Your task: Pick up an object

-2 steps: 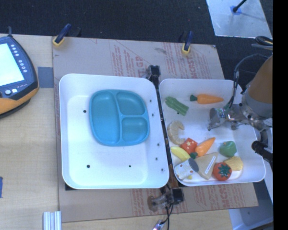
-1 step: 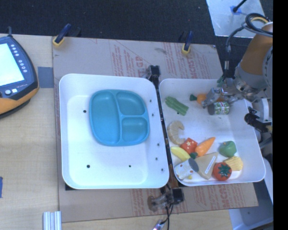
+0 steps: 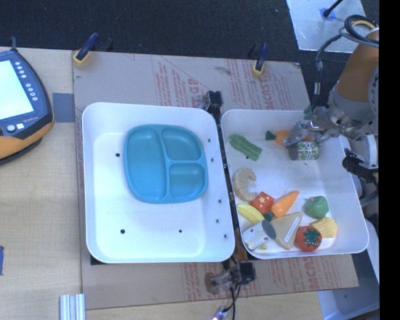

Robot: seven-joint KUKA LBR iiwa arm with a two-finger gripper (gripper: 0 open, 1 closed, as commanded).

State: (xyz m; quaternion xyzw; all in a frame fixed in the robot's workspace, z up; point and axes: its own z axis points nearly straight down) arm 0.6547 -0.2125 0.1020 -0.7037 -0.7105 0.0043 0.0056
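**Right bin, upper right of frame: can under gripper**

In the upper right, gripper (image 3: 305, 137) sits over a small can (image 3: 307, 151), likely positioned for a grasp; jaw state: cannot tell. 1 blue divided plate (image 3: 165, 163) occupies the left bin (image 3: 97, 179). Toy foods cluster lower right.

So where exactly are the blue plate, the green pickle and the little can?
Blue plate (image 3: 165, 163), camera view, on its middle where the compartments meet.
Green pickle (image 3: 245, 147), camera view, on the middle of its body.
Little can (image 3: 307, 151), camera view, on its labelled side.
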